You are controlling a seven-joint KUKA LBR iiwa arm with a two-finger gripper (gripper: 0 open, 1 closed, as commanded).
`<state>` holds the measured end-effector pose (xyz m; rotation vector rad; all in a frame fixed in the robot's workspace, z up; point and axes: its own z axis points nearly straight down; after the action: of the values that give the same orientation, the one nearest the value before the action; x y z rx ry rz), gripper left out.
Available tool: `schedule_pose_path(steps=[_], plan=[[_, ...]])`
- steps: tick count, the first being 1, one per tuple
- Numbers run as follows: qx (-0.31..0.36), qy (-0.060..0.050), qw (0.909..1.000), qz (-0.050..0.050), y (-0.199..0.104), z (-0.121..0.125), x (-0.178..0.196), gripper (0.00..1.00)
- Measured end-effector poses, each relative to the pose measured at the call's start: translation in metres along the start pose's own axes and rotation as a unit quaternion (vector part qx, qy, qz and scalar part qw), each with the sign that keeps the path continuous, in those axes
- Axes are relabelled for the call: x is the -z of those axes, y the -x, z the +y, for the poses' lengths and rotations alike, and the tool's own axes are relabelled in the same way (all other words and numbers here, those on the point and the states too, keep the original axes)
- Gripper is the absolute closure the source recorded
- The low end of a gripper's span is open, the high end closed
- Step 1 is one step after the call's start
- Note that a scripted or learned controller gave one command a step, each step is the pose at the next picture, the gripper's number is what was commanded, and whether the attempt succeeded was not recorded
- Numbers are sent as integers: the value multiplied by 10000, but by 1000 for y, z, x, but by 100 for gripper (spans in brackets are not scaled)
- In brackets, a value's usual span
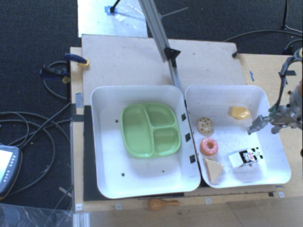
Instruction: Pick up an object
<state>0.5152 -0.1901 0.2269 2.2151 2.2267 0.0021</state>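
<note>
Camera view — pincer (266, 125) at right bin's (222, 91) right rim.

2 white bins (102, 126), green tray (151, 130), possibly a gripper (264, 125) at right

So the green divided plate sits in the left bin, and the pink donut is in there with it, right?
Not quite. The camera view shows the green divided plate alone in the left bin. The pink donut lies in the right bin, between the cookie and the sandwich wedge.
</note>
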Motion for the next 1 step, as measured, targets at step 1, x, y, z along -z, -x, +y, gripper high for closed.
schedule_pose_path(steps=[1], plan=[[-6, 2, 10000, 0, 0, 0, 0, 0]])
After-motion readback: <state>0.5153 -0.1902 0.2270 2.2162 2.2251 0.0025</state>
